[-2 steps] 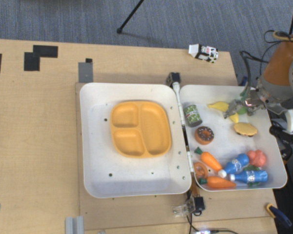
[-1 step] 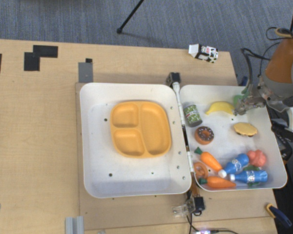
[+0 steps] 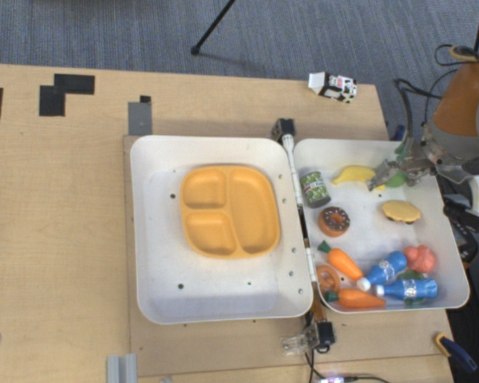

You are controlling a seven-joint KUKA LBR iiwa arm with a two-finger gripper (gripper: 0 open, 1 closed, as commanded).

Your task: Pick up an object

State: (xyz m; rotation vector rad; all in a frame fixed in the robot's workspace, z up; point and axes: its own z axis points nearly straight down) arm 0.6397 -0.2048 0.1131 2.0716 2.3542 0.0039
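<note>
Arm (image 3: 463, 106) reaching in from the right, slanted down over the right bin's (image 3: 455, 282) far corner. Pincer (image 3: 393, 174) low beside a banana (image 3: 353, 174), something green at its tips; open or shut, cannot tell. Yellow tray (image 3: 227, 211) in the left bin (image 3: 156, 286).

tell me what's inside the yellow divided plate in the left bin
Nothing shows in the yellow divided plate: all three compartments look bare. The plate hides the left bin floor beneath it.
</note>
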